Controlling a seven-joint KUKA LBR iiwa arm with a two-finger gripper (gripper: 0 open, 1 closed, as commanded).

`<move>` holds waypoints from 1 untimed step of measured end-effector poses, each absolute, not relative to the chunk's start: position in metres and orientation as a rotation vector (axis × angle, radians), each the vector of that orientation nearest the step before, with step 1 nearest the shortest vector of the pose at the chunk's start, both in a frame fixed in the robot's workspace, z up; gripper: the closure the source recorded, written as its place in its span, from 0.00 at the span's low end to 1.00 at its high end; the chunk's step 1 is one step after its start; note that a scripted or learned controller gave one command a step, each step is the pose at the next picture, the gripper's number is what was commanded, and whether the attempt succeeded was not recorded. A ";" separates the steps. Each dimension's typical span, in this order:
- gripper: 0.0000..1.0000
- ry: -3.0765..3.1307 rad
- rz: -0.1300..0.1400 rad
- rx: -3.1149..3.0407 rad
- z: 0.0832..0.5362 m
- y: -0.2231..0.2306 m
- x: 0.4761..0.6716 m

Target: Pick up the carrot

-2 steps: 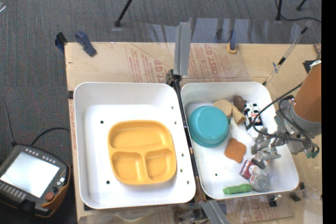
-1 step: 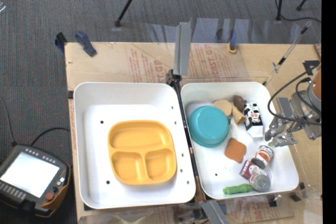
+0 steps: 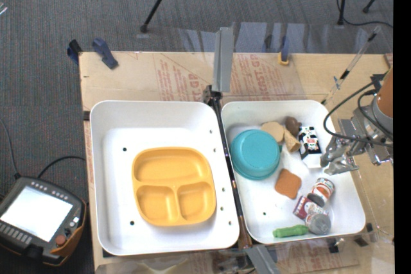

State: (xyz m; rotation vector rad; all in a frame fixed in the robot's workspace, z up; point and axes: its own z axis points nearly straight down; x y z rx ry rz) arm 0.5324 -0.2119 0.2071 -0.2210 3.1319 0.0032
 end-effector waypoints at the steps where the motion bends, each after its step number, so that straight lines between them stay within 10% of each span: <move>1: 1.00 3.140 0.003 -0.003 0.194 -0.211 0.567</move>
